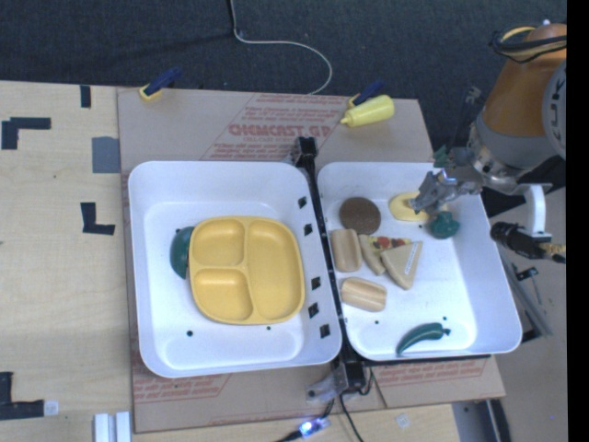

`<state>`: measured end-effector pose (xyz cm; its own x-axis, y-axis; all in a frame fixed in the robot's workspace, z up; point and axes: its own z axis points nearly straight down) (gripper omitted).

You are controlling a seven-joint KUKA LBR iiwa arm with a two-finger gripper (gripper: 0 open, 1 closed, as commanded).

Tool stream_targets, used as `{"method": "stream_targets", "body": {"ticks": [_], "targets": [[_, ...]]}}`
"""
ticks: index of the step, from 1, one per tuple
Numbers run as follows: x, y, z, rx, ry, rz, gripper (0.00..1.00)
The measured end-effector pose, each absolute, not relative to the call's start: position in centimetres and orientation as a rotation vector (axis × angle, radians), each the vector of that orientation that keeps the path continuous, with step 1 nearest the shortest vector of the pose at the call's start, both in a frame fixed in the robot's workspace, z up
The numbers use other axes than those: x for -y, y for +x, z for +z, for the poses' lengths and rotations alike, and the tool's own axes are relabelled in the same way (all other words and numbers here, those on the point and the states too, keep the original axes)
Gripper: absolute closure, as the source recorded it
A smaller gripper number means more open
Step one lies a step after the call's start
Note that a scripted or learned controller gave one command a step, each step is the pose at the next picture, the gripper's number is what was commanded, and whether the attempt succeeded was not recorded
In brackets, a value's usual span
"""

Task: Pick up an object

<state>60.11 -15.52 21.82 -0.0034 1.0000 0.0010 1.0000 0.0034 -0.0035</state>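
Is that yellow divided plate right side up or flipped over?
Right side up. The yellow divided plate in the left bin shows its three hollow compartments facing upward.

A single fixed camera looks down at a slant on a bench [55,274] from above, far enough to take in both white bins: left bin [147,247], right bin [488,284]. The arm [520,109] enters from the right edge.

tray [247,270] in left bin [147,191] | food pieces [373,263] in right bin [497,311]
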Motion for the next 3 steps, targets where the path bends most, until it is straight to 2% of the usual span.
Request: {"method": "stream_targets", "body": {"ticks": [1, 2, 3], "targets": [[10.4, 58.3, 23.0, 2.226, -2.212, -0.001, 1.0], [6.0, 55.5, 22.5, 2.224, -2.214, 0.002, 1.0], [0.5, 53.9, 21.4, 2.225, -2.211, 0.004, 1.0]]}}
